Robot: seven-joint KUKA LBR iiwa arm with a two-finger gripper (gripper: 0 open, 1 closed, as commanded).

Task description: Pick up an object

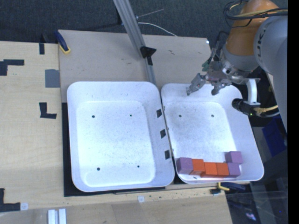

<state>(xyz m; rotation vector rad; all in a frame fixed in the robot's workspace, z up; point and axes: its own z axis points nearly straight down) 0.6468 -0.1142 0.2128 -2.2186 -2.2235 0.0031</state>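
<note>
A row of small blocks lies along the near edge of the right bin: a purple block at the left, orange blocks in the middle, and purple blocks stacked at the right. My gripper hangs over the far edge of the right bin, well away from the blocks. Its two fingers are spread apart and open, with nothing between them.
The left bin sits beside the right one. A slanted metal pole rises behind the bins. A black cable and connector hang at the right bin's far right side. A blue-and-yellow clamp sits at the board's back left corner.
</note>
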